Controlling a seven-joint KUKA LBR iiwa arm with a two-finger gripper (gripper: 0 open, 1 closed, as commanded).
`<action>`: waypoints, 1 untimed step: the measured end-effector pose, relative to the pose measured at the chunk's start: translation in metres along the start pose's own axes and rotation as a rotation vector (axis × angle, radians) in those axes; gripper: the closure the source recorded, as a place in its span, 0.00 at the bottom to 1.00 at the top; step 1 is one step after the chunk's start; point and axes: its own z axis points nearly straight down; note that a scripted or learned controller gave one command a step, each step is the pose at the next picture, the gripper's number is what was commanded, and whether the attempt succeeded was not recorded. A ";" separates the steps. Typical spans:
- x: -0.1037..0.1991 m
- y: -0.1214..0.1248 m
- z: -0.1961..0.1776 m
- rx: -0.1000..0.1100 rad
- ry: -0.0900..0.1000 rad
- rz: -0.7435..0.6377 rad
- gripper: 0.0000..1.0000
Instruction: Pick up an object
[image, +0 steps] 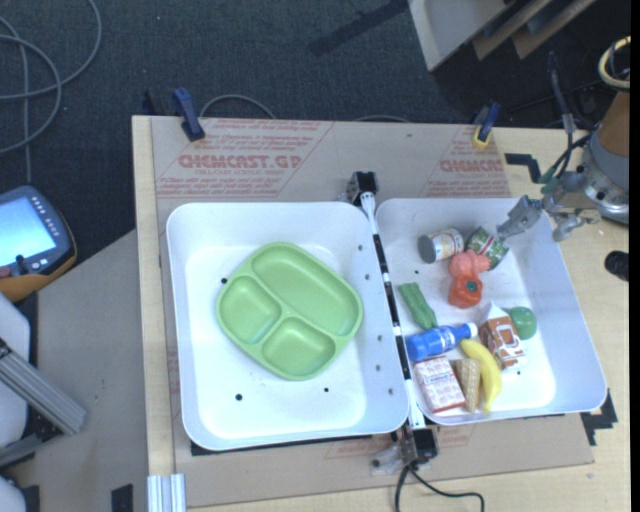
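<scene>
My gripper hangs over the far right corner of the right bin, open, with nothing between its fingers. Its left finger is just right of a green-and-white can. A small grey can lies left of that one. Below them sits a red-orange toy. Nearer the front lie a green vegetable, a blue bottle, a banana, a red-and-white carton, a brown box and a green ball.
The left bin holds a green divided plate. A ridge with black clips joins the two bins. The bench board runs behind them, with clamps at its far edge. Cables and a screen lie off the bench at left.
</scene>
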 end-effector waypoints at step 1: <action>0.056 -0.001 0.070 0.008 0.005 -0.005 0.00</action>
